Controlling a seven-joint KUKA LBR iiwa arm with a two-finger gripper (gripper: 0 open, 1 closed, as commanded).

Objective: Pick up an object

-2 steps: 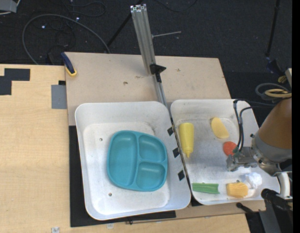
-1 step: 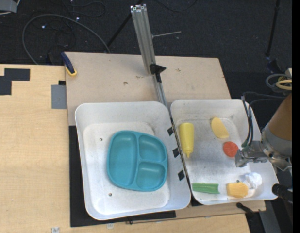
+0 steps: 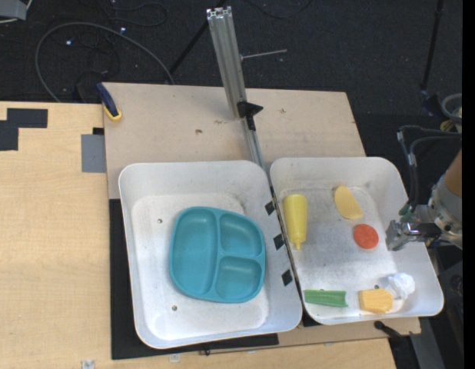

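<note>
Camera view: one fixed view, looking down at a slant on the counter (image 3: 314, 121).
Landmark: right bin (image 3: 376, 167); all places given relative to it.
Hand (image 3: 400, 235): at the right rim of the right bin, about mid-height; cannot tell whether wide or narrow, and nothing was seen held in it.
Nearest candidate: red ball (image 3: 366, 237), inside the right bin, just beside the hand on its left.
Other contents: yellow bottle (image 3: 296, 217) along the left wall; yellow oval piece (image 3: 347, 202) toward the back; green block (image 3: 325, 298) and orange block (image 3: 376, 300) at the front; white crumpled piece (image 3: 401, 284) in the front right corner.
Left of right bin: left bin (image 3: 137, 179) carrying a teal divided plate (image 3: 217, 254).
Handling judgement: red ball looked small, light, smooth, likely to roll; best pinched across its middle from above.
</note>
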